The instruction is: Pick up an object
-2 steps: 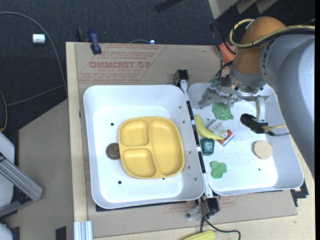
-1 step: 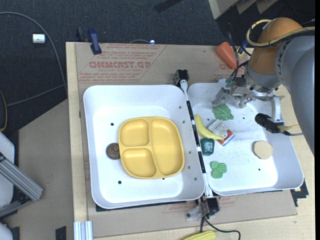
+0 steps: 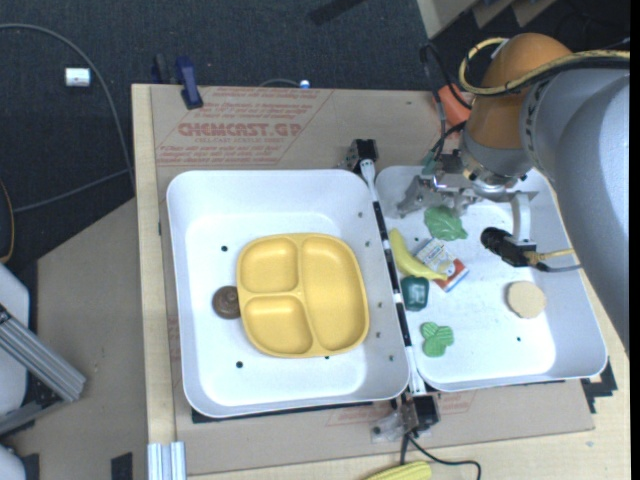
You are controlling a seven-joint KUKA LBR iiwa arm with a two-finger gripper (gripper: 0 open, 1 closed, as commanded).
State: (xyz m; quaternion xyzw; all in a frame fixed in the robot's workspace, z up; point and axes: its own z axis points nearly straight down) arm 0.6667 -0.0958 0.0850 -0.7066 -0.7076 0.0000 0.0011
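My gripper (image 3: 446,194) is hovering low in the right white bin (image 3: 560,353), just above a crumpled green soft object (image 3: 446,223); can't tell finger spread or any hold. Yellow three-compartment plastic plate (image 3: 300,295) is sitting in the left white bin (image 3: 190,218).

Even overhead light is falling on the bench, with soft shadows and mild blur.

The two white bins (image 3: 190,268) are glowing bright, nearly washing out along their rims, while the dark carpet (image 3: 80,28) is staying dim and grainy. The yellow divided plate (image 3: 300,293) is casting only a faint shadow beneath its lower edge. The grey arm (image 3: 590,138) is looming soft and out of focus at the right, its orange band (image 3: 515,78) carrying a slight sheen. Fine detail is smearing throughout.
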